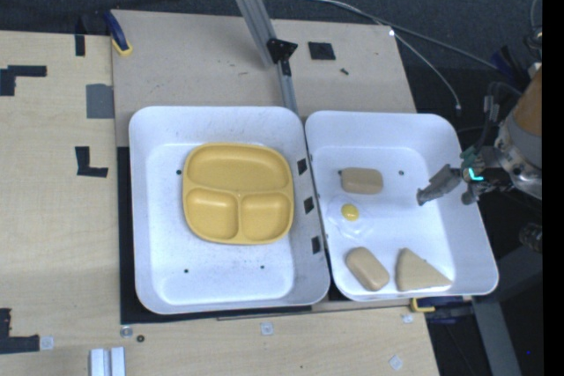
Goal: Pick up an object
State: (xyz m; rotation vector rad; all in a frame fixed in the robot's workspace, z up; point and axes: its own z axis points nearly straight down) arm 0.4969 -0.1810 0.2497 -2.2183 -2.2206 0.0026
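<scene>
**Pincer poised at the right bin's edge, nothing picked yet**

The pincer (441,188) hangs over the right-hand rim of the right bin (441,129), with the arm behind it off that same rim. One dark finger (434,189) points inward toward the bin's middle; whether the fingers are spread or pressed together cannot be told at this angle and size. Nothing shows between them, so no object looks taken.

Every candidate lies on this bin's floor. A tan rounded block (361,180) sits in the bin's middle, toward its far wall. Just nearer than that block rests a small yellow piece (351,211). Toward the bin's near wall lie a tan oblong (367,268) and, just beside it toward the right rim, a pale wedge (421,271); whether those two touch is unclear. Across the bin's left wall, the left bin (145,189) holds a yellow divided plate (238,192), well apart from the pincer.

To do the pick well, the rounded block seems the best target: it stands apart from its neighbours and from the walls, leaving room for a finger on each side. The pincer should centre above it, line its closing direction across the block's shorter width, descend straight, and close only once low enough. The yellow piece looks too small to trust, and the wedge's slopes could slip.
</scene>
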